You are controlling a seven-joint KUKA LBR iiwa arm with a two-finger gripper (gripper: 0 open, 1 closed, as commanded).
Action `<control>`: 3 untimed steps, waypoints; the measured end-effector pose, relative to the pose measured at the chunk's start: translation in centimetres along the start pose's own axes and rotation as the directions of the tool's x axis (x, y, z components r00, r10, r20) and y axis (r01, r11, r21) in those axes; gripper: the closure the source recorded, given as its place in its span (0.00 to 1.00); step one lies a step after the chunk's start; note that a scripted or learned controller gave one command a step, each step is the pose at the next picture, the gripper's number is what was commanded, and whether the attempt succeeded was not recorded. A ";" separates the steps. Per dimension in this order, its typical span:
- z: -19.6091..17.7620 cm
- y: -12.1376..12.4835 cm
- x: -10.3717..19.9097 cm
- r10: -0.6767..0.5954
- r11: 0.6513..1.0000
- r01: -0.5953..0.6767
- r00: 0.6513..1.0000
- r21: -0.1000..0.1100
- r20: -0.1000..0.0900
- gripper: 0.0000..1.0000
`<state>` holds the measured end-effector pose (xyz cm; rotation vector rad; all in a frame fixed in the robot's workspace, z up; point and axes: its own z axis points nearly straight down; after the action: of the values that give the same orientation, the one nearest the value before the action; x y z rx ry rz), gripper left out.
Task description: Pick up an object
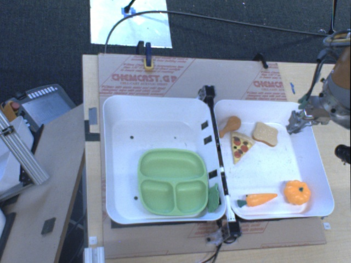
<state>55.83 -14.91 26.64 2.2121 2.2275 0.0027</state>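
The jaws (295,122) hang over the far right rim of the right bin (318,163), and nothing shows between them — whether they stand wide or narrow, I cannot tell at this size. Just left of them in that bin lies a slice of bread (265,133), with a chicken drumstick (229,126) further left and a pizza slice (240,147) below the two. At the near end of the same bin sit a carrot (258,199) and an orange pumpkin (296,192), well apart from the jaws. The left bin (118,147) holds a green divided plate (171,182) — a green leafy piece (213,199) lies against its right edge. Both bins rest on the bench (181,73).
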 end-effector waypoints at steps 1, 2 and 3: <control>-0.4 0.7 4.8 -0.001 1.000 0.001 1.000 -0.001 0.000 1.00; 0.3 1.4 9.1 -0.001 1.000 0.001 1.000 0.000 -0.001 1.00; 1.5 2.5 15.0 -0.002 1.000 0.002 1.000 0.001 -0.001 1.00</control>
<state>58.22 0.14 25.11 2.2113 2.2309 0.0025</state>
